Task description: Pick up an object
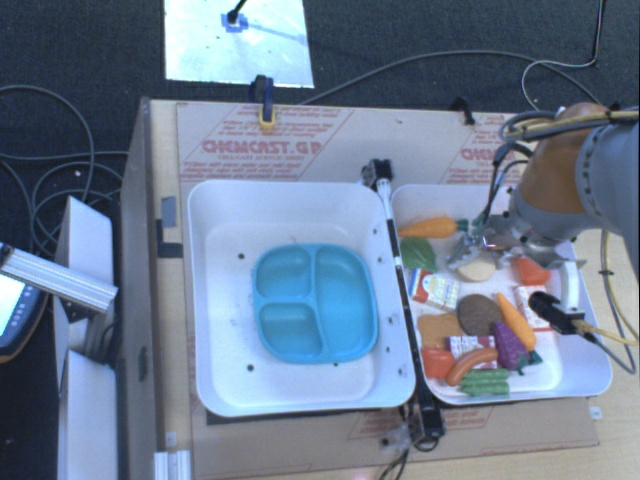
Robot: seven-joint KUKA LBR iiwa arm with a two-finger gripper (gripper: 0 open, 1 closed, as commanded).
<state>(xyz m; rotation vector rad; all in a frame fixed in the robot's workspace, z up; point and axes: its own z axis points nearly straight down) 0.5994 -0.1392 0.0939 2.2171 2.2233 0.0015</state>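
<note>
A worktop point(300, 133) covered in brown board printed "CHEMCAST GP" in red is seen from above, set on dark carpet strewn with grey cables point(40, 158). A pale square sheet point(238, 28) lies on the floor at 12 o'clock. Two shallow white bins are carried side by side. In the left bin point(215, 268) a light-blue divided tray point(313, 301) is laid flat. The right bin point(590, 368) is crowded with toy food: a carrot point(430, 228) at its 11 o'clock, a green piece point(418, 254) beside it, a brown round point(479, 314) at centre, a purple aubergine point(510, 347), a sausage point(470, 366) and green beans point(482, 382) toward 6 o'clock. Printing on the small packets cannot be read. The arm point(585, 173) is brought in from 3 o'clock, and its gripper point(468, 249) is lowered over a cream-coloured piece point(478, 269) in the bin's upper half. How far the gripper is open cannot be told, and nothing can be seen held in it.
</note>
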